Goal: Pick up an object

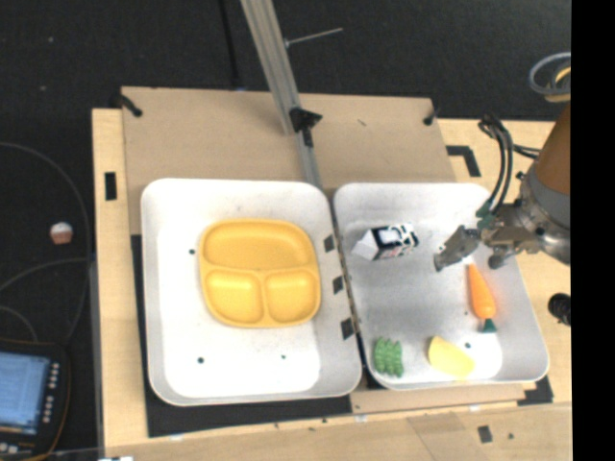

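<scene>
A: Left bin (173, 353) carries a yellow divided plate (259, 272), roughly central.

B: Right bin (404, 205)?

A: Four items. Small white-and-black carton (389, 241) at far left. Orange carrot (481, 294) on the right side, lying near-to-far. Green piece (387, 355) at near left, yellow piece (450, 357) just right of it.

B: Arm?

A: Enters from the right. Gripper (476, 248) hangs over the right bin, fingers spread, nothing between them. It sits just beyond the carrot's far end, right of the carton.
</scene>
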{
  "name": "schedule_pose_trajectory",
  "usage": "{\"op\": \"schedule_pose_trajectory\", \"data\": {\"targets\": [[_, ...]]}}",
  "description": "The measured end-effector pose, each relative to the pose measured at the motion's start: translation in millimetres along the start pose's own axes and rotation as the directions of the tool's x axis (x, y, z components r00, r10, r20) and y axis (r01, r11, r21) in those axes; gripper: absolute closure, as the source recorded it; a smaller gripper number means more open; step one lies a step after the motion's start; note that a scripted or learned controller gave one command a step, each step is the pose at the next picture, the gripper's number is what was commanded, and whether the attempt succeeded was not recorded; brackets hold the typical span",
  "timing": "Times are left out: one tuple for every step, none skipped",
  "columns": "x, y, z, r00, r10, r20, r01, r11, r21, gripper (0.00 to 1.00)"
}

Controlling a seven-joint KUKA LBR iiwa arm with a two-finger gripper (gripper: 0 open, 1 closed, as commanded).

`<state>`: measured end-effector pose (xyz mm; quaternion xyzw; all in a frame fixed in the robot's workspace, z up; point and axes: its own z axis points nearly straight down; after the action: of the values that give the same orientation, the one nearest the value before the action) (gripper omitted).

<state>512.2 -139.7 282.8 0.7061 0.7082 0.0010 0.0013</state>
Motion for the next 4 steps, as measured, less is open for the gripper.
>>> {"op": "schedule_pose_trajectory", "data": {"targets": [[0,0,0,1.000,0.001,0.000,-0.001,1.000,0.000,0.00],[-7,-1,61,1.000,0.004,0.001,-0.004,1.000,0.007,0.00],[-10,-6,123,1.000,0.004,0.000,-0.004,1.000,0.008,0.00],[-11,-7,176,1.000,0.005,0.000,-0.005,1.000,0.007,0.00]]}}
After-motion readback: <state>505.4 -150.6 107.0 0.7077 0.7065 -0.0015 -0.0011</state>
